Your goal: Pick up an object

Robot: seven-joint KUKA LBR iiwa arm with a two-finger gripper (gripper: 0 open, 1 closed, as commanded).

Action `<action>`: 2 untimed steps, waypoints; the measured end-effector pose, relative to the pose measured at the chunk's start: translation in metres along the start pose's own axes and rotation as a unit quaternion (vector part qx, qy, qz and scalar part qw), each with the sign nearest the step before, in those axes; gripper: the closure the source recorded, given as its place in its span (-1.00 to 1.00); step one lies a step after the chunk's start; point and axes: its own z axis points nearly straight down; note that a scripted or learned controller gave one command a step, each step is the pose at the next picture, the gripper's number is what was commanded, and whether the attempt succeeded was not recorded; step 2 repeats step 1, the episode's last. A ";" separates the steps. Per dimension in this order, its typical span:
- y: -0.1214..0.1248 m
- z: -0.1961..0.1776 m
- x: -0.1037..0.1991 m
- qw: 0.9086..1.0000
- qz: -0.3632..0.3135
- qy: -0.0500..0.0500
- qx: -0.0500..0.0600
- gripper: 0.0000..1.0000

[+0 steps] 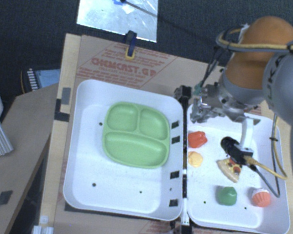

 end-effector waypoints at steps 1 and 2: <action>0.020 0.013 0.047 1.000 0.000 0.000 0.001 1.00; 0.020 0.013 0.047 1.000 0.000 0.000 0.001 1.00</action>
